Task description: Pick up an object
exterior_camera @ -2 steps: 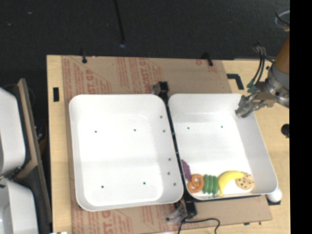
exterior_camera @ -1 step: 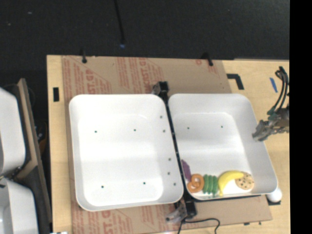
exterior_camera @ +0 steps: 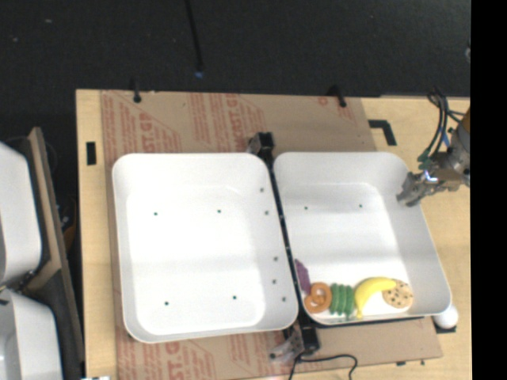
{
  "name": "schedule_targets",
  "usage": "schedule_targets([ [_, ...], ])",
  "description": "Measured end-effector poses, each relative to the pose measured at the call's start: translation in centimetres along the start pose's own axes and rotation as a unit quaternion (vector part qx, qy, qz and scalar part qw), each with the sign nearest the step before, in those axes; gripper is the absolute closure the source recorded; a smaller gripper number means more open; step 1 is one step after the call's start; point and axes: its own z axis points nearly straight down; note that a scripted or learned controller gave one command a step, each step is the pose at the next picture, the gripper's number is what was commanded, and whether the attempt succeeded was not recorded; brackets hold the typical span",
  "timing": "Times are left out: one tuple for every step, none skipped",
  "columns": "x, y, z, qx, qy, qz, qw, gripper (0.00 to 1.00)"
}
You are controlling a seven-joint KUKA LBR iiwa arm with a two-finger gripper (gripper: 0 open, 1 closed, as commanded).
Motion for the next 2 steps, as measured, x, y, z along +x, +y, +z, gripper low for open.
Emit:
schedule_targets([
  [3.7,-0.3,1.5,0.000,0.000,-0.001,1.0000,1.00],
  [4.3,-7.0,1.2,-0.001,0.000,0.001,1.0000,1.00],
])
